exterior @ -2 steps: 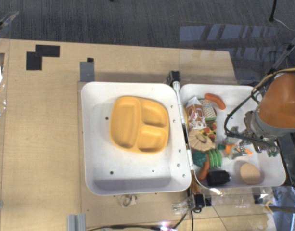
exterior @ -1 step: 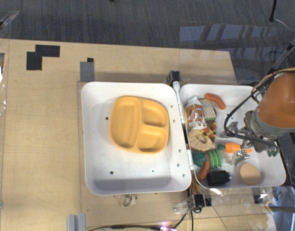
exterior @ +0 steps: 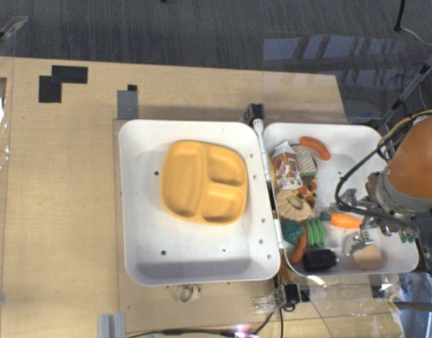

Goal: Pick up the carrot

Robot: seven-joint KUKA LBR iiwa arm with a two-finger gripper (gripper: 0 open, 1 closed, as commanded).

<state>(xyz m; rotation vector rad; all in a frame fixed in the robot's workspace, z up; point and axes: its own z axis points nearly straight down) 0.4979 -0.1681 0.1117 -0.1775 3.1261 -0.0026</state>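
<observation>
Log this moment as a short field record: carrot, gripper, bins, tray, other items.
carrot: orange carrot lying in the right bin, near its middle-right
gripper: gripper low over the right bin, just beside the carrot; finger state not readable
arm: enters from the right, orange band above the wrist
left bin: left bin holds a yellow divided tray
other items in right bin: sausage, carton, green item, black item, beige item
task state: carrot not visibly gripped
</observation>
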